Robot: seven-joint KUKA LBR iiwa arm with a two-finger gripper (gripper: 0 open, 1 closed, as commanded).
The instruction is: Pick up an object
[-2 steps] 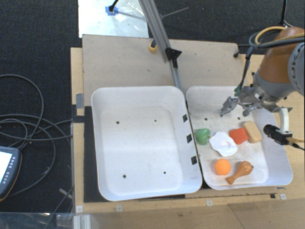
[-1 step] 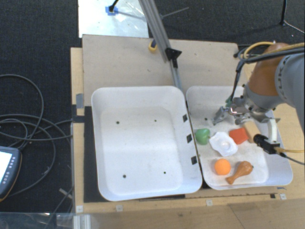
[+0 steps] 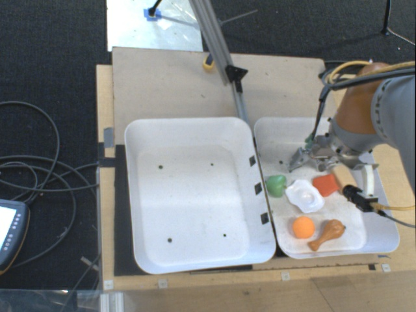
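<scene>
Hovering over the right bin (image 3: 383, 239), my pincer (image 3: 311, 156) sits near its far wall, and from this slant I cannot tell how it is set or whether it has anything. Taking the white cup-like piece (image 3: 305, 195) as my mark: the green object (image 3: 276, 185) lies just beside it toward the left bin (image 3: 195, 135), the red-orange block (image 3: 325, 185) on its other side, the orange ball (image 3: 303, 227) and brown drumstick (image 3: 327, 233) nearer the front rim.
</scene>
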